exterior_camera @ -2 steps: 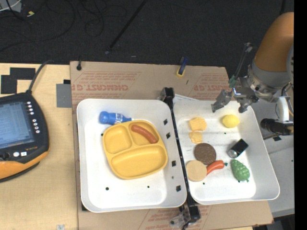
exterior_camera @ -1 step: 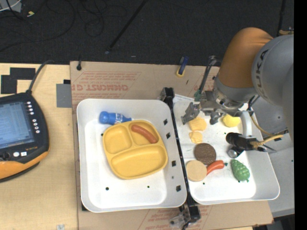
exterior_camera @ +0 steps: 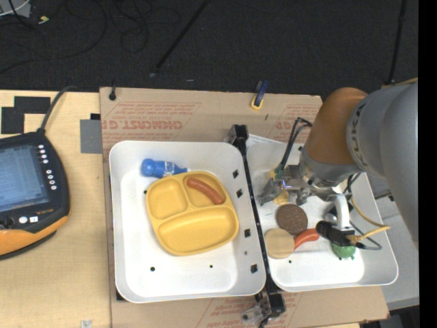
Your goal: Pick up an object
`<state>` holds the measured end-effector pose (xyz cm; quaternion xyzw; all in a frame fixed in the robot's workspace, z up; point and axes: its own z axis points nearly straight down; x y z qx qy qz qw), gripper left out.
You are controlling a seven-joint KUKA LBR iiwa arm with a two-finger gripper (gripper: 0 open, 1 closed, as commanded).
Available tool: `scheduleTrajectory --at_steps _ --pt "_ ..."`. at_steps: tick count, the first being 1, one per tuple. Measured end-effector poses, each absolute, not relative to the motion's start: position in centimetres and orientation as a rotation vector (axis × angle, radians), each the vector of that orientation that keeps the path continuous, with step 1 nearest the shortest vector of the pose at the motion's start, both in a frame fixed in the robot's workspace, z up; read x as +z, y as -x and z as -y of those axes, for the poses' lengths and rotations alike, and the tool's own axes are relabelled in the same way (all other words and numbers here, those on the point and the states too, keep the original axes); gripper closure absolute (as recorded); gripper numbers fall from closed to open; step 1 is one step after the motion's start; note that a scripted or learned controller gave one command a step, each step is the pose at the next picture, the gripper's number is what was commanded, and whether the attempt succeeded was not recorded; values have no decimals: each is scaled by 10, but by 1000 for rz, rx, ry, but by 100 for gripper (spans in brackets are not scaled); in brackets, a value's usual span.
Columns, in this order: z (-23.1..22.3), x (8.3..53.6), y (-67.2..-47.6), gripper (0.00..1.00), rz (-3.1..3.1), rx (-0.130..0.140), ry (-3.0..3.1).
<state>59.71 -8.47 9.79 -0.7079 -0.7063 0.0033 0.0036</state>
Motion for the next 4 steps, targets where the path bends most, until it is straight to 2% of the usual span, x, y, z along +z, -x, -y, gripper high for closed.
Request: scheduleTrajectory --at_steps 1,2,3,4 --pt "86 114 -599 100 2210 3 2228" --pt "25 190 -501 100 2218 4 2213" --pt "17 359 -483 100 2230 -19 2226" --pt "-114 415 -476 100 2237 -9 2206"
